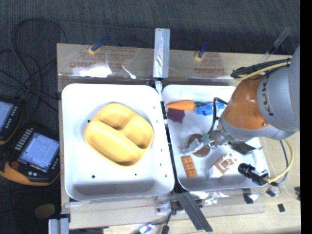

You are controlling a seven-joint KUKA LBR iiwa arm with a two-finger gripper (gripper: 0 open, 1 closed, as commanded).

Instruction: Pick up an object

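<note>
Brown round piece (200,147), sitting in the middle of the right bin (253,179) just under the gripper (207,141), looks to be what you are going for. From here you cannot tell how the gripper is set; the wrist hides it. The piece looks small, light and rigid, likely a plastic toy, so it should lift easily, but its rounded edge may slip, so take it across its narrower width. Just near of it lies an orange-brown block (188,165), and to its right a small orange-and-white tile (224,164); both are close enough to be nudged. At the far side of that bin you have a carrot (181,105), a purple block (176,115) and a blue piece (204,109). The left bin (78,179) carries a big yellow soft-looking lump (119,133).
</note>
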